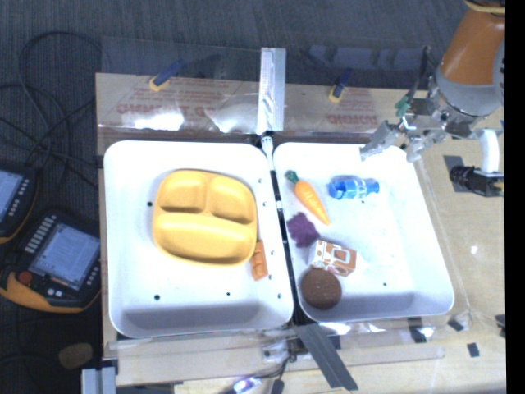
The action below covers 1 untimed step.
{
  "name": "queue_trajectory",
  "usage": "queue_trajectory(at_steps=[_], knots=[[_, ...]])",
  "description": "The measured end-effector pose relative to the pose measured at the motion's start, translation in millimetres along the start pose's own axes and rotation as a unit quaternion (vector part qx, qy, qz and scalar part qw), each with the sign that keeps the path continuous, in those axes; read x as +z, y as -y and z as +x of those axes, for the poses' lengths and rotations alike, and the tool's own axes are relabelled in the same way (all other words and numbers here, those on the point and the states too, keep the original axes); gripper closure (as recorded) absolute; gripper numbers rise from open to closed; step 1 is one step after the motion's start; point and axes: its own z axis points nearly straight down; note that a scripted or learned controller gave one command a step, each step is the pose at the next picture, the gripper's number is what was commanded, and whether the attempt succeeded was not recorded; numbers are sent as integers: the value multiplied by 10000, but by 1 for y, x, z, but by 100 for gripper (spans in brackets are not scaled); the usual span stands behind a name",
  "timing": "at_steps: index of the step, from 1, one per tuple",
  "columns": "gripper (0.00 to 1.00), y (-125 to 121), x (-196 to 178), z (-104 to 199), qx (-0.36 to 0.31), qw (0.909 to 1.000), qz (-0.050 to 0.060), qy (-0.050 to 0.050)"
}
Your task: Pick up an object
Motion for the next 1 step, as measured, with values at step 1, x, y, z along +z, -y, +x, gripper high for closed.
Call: queue_trajectory(at_steps=[1], knots=[[0, 1, 160, 31, 693, 9976, 5, 10]])
